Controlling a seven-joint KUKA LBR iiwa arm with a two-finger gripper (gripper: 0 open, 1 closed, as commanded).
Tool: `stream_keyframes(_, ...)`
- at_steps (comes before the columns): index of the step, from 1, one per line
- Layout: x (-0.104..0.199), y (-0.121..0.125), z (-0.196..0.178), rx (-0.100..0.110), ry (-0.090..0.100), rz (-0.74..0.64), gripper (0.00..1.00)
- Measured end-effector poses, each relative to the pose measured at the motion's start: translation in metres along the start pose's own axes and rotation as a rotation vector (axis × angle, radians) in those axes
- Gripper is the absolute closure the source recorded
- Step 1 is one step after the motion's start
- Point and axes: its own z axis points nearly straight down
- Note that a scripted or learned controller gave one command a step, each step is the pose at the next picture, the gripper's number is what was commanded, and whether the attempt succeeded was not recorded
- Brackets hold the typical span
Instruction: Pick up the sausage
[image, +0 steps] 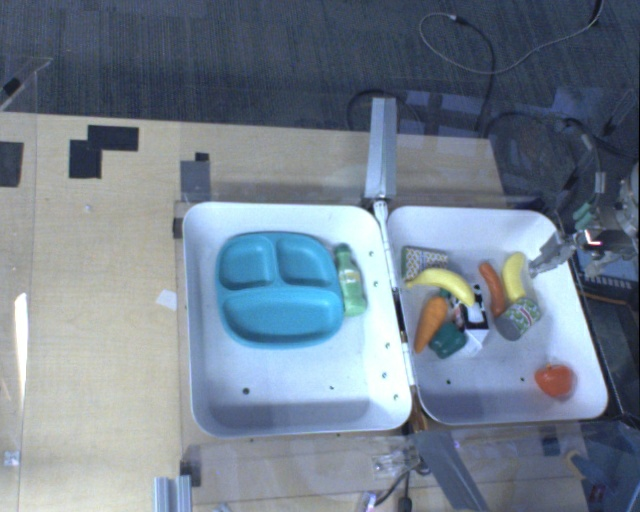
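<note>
Left bin (200, 330): blue divided plate (278, 288), green bottle (349, 280) beside it. Right bin (590, 385): banana (446, 283), carrot (431, 320), sausage (491, 288) at centre, can (519, 317), tomato (555, 380). Gripper (550, 258) sat at the far right rim; finger state could not be told.

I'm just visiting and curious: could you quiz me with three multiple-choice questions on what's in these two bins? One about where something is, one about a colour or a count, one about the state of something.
1. Where does the sausage lie?
A. In the left bin, on the tray
B. In the right bin, beside the short banana
C. On the bench outside the bins

2. How many bananas are there?
A. One
B. Two
C. Four

3. How does the blue tray sit?
A. Flat in the left bin, compartments up
B. Flipped upside down
C. Standing on edge

Answers: 1 B, the reddish sausage lies just left of the short banana in the right bin. 2 B, a long banana makes the second. 3 A, its compartments face up in the left bin.
</note>
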Motion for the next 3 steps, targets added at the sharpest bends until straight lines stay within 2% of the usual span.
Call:
stream_keyframes(1,-0.02,0.044,0.111,0.0,0.001,-0.026,0.0)
stream_keyframes(2,0.0,0.061,0.18,-0.009,-0.003,-0.069,0.0)
stream_keyframes(3,0.001,0.063,0.172,-0.01,0.0,-0.07,1.0)
